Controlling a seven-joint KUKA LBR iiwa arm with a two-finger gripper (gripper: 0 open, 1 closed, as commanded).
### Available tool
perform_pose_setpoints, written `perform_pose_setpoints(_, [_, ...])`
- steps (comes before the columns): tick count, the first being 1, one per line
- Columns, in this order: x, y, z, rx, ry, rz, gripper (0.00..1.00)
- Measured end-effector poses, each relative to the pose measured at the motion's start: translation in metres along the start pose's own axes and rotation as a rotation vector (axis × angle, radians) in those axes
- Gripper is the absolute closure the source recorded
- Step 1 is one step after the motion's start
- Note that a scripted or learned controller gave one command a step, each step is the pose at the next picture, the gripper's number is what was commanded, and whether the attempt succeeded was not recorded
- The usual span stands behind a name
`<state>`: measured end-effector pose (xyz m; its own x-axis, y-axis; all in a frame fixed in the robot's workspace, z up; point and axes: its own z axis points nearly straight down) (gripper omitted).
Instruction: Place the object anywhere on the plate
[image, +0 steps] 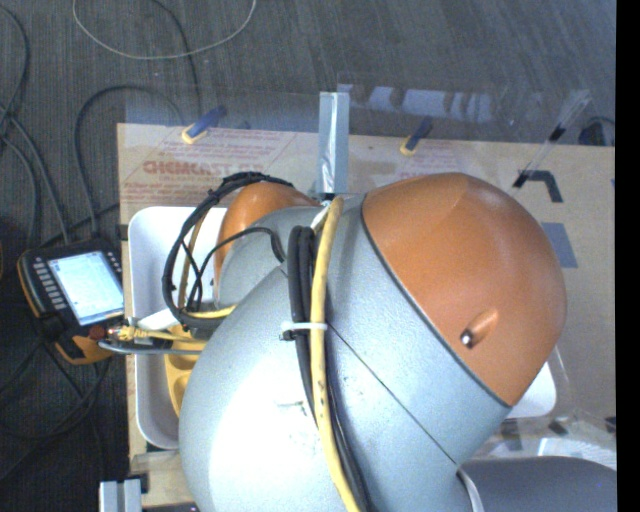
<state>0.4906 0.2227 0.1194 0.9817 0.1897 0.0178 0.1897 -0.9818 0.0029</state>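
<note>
Grey-and-orange arm (400, 330) hogging the left bin (150, 300) from 3 o'clock, yellowish bit (178, 385) (plate? object? no clue) peeking out at 8 o'clock, gripper state impossible to tell, so placement unconfirmed, probably pending.

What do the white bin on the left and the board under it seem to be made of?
The white bin looks like moulded plastic, smooth and slightly glossy, with a rounded rim and corners. The board under it looks like cardboard or fibreboard: matte, pale brown, with faint red printing. Neither can be told for sure by sight.
</note>
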Motion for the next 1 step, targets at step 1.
perform_pose_setpoints(1, [-0.0019,-0.0106,-0.1878,0.0,-0.021,-0.044,1.0])
